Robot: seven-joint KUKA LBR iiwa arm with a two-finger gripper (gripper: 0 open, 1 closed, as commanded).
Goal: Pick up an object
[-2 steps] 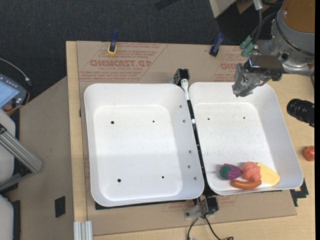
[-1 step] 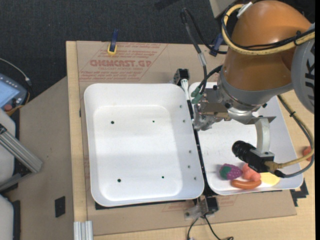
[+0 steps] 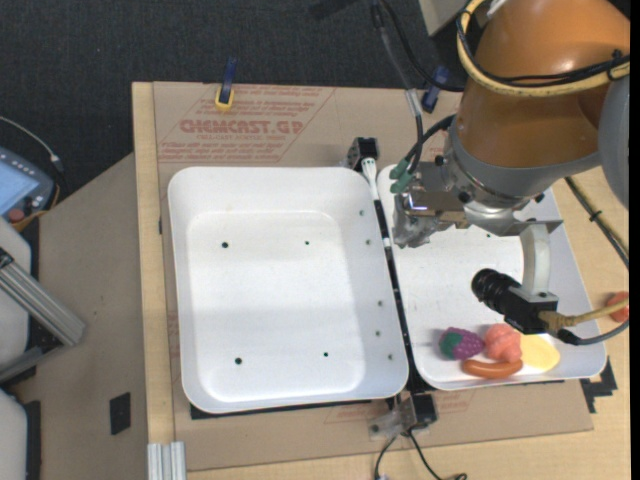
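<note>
While the left bin [image 3: 270, 288] holds nothing, the right bin [image 3: 440, 308] carries a purple toy [image 3: 461, 343], pink toy [image 3: 503, 341], orange sausage [image 3: 490, 368] and yellow piece [image 3: 541, 354] at its near edge; the gripper [image 3: 412, 226] hangs over its far-left corner, its grasp impossible to tell.

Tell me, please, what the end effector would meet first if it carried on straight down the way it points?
Probably the bare floor of the right bin, near its left wall; the end effector hangs above it, though depth is unclear.

A brown cardboard sheet [image 3: 250, 118] with red letters covers the bench. A little yellow and blue clamp [image 3: 226, 90] holds its far edge. Dark grey carpet [image 3: 120, 28] lies all around — soft and speckled.
</note>
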